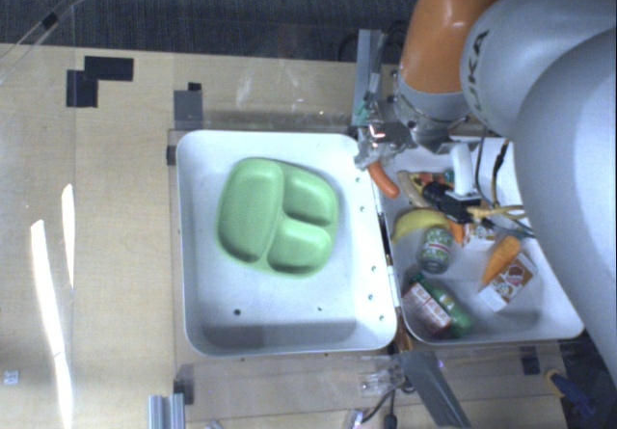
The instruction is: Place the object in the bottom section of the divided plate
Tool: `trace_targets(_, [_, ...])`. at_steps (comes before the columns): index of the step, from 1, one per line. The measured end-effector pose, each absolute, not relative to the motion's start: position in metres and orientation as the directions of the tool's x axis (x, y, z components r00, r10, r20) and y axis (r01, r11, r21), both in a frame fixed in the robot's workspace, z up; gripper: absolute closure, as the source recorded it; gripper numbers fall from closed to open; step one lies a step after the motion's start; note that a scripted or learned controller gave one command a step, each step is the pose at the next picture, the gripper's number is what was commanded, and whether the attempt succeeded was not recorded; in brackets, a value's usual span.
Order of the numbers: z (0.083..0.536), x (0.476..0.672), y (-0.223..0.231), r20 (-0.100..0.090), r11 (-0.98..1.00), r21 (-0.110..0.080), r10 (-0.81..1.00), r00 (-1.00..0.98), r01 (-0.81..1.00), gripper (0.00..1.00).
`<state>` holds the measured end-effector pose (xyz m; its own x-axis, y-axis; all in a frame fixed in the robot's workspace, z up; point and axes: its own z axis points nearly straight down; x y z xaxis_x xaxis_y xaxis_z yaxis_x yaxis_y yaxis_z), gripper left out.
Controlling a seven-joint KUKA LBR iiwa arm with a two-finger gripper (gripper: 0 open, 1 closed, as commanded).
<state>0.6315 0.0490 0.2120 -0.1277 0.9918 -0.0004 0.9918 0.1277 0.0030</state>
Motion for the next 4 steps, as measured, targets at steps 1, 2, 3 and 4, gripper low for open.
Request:
trace_targets(1, [0.185, 0.56, 0.05, 0.0, 0.132, 0.003, 0.991, -0.132, 0.991, 1.0])
trace_targets(2, [0.249, 0.618, 0.08, 0.0, 0.16, 0.006, 0.987, -0.16, 0.987, 1.0])
trace_targets(3, [0.185, 0.55, 0.087, 0.001, 0.223, 0.003, 0.975, -0.223, 0.975, 1.0])
trace_targets(4, [0.234, 0.62, 0.122, -0.002, 0.452, 0.007, 0.892, -0.452, 0.892, 1.0])
